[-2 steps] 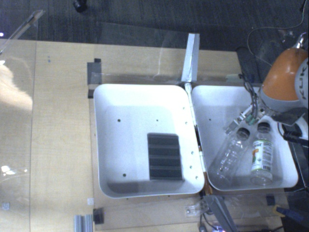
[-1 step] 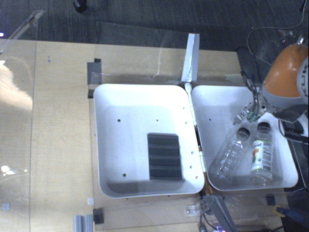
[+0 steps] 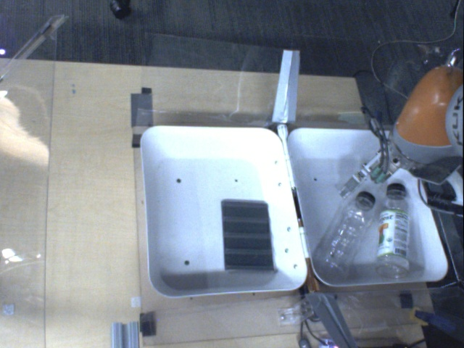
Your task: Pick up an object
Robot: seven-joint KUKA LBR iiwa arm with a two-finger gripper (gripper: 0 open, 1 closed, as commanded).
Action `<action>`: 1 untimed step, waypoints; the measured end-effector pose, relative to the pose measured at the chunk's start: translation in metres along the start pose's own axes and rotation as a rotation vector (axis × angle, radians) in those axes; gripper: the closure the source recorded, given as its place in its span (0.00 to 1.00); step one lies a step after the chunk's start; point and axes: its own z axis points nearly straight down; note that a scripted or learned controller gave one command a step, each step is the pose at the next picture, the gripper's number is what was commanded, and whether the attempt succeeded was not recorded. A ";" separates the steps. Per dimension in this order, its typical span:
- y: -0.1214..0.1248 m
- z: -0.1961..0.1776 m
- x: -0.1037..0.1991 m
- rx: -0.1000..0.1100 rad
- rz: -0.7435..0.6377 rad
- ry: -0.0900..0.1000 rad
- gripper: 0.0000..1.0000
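Observation:
In the left bin (image 3: 167, 158) a dark ribbed rectangular pad (image 3: 247, 234) lies flat near the front. The right bin (image 3: 319, 151) holds two clear plastic bottles lying side by side. An unlabelled one (image 3: 344, 236) points its dark cap up toward the gripper. The other bottle (image 3: 394, 236) has a white, green and orange label and sits to its right. My gripper (image 3: 368, 174) hangs over the right bin, just above and behind the two bottle caps. Nothing is visibly held in it.
The grey arm with its orange band (image 3: 428, 114) comes in over the right bin's far right corner. A metal divider strip (image 3: 286, 85) stands behind the seam between the bins. Cables run along the right edge (image 3: 442, 198).

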 end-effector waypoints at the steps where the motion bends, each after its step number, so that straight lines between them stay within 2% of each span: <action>1: -0.018 -0.036 0.002 0.009 -0.024 0.008 0.00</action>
